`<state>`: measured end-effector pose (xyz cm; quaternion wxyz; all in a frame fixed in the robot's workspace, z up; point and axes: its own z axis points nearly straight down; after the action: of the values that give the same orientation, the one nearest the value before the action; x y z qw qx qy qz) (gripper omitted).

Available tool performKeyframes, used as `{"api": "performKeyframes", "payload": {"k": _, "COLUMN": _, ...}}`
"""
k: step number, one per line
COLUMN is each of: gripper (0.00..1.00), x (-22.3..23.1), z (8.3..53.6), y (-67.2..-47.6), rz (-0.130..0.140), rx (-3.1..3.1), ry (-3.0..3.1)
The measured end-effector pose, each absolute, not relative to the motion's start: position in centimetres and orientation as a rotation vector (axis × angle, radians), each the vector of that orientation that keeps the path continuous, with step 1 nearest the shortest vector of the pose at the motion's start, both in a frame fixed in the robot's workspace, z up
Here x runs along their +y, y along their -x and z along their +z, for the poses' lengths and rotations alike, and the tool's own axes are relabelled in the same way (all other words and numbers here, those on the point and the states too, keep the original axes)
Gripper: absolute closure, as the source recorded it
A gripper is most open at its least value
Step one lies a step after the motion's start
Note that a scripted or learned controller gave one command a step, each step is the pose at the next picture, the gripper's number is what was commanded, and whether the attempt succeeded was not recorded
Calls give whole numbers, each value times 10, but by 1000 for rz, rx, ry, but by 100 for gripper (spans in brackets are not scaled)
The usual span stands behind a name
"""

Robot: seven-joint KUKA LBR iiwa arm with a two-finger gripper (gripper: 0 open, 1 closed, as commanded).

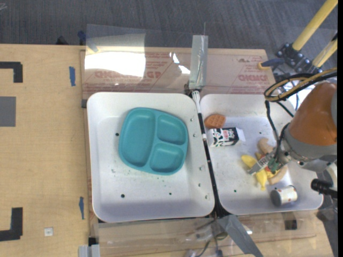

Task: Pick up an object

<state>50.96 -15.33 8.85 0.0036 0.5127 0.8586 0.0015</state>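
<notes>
My gripper [271, 166] is low in the right bin [236, 197], right among a cluster of small items. A yellow piece [250, 161] lies just to its left and another yellow piece [261, 179] just below it. A tan piece [263, 145] sits just above the gripper. A black-and-white milk carton [223, 136] lies on its side further left, with an orange piece [215, 120] above it. A grey-and-white cylinder [283, 195] rests near the bin's front right corner. The wrist hides whatever lies straight under the gripper.
The left bin [107, 197] holds a teal divided plate [153, 141]. A ridge [204, 154] separates the two bins. The arm's orange band [319, 119] and cables [284, 90] hang over the right bin's right side. A clear sheet [161, 68] stands behind the bins.
</notes>
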Motion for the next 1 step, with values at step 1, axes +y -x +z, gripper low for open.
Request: {"api": "performKeyframes", "payload": {"k": 1, "gripper": 100, "x": -153, "z": 99, "y": -511, "rz": 7, "rx": 2688, "ry": -1603}}
